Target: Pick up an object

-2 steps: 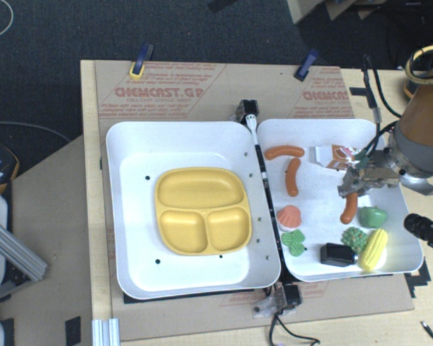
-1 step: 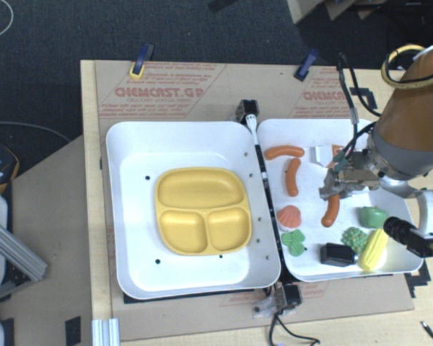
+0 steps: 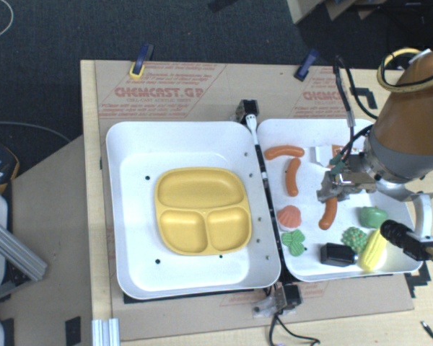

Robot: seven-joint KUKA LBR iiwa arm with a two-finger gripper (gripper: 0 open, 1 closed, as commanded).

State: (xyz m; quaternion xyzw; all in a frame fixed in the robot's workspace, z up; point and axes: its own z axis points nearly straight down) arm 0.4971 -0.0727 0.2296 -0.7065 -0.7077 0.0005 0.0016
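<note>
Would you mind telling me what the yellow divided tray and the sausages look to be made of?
The yellow divided tray looks like moulded plastic, matte, with soft rounded compartment walls. The sausages look like toy plastic or rubber: uniform orange-red with a slight sheen, though which of the two is unclear.

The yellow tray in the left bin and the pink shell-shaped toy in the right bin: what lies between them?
In the camera view, only the bins' touching white rims lie between the yellow tray and the pink toy; no other toy sits there.
</note>
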